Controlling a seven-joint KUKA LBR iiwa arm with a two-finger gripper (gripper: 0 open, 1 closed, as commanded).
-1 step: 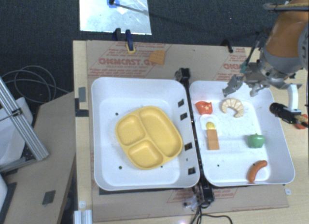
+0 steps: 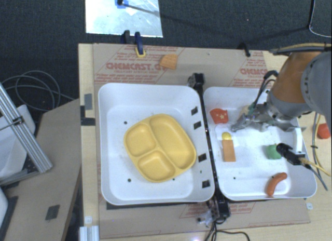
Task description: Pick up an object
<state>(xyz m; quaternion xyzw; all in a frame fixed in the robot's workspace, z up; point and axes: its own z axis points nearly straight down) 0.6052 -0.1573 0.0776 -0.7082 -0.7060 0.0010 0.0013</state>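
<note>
One red piece (image 2: 219, 115) lies just left of the fingers (image 2: 239, 125).

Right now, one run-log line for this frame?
phase: reaching | gripper: over right bin, nothing seen held | nearest: red piece, yellow-orange block | left bin: yellow tray

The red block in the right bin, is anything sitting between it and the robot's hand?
Nothing visible does. The small red block lies alone near the right white bin's upper left corner, and bare bin floor separates it from the hand. The yellow-and-orange stick lies lower, off that line.
</note>
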